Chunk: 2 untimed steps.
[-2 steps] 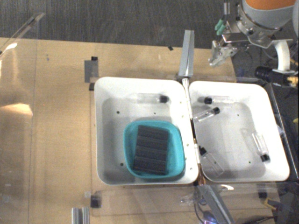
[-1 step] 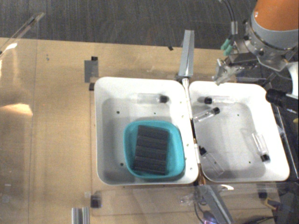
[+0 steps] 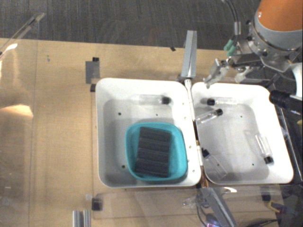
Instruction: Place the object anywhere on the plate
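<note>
The camera view shows the arm (image 3: 279, 13) high at the upper right, its gripper (image 3: 222, 70) hanging over the back rim of the right bin (image 3: 279, 174); whether the gripper is spread or closed I cannot tell. Several clear vials (image 3: 210, 113) with black caps lie scattered in that bin, leaving bare floor in its middle. In the left bin (image 3: 106, 174), one vial (image 3: 151, 99) lies near the back wall. A teal, square plate (image 3: 178, 145) carries a dark ribbed block (image 3: 153, 151).
</note>
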Motion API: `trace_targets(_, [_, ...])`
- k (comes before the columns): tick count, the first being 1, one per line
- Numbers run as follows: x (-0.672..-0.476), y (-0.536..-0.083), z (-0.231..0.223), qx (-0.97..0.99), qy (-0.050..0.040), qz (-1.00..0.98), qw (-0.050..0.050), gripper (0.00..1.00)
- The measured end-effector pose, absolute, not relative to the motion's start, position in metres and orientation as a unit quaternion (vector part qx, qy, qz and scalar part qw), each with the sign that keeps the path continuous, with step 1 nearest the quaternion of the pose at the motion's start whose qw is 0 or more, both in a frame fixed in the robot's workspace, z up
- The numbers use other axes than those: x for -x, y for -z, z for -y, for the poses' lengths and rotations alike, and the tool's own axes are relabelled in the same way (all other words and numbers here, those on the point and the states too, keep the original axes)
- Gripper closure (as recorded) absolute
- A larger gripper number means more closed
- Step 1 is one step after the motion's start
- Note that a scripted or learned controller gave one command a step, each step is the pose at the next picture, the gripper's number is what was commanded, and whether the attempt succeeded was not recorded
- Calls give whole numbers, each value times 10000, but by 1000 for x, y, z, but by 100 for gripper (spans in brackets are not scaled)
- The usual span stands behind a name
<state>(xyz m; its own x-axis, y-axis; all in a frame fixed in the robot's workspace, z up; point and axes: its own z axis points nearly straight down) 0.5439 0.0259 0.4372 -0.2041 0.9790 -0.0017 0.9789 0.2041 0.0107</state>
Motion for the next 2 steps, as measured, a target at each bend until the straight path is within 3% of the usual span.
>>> trace_targets(1, [-546,-450,-27,-6279,-70,-7782,84,100])
trace_targets(2, [-590,-370,-23,-5768,-20,-8169,26,100])
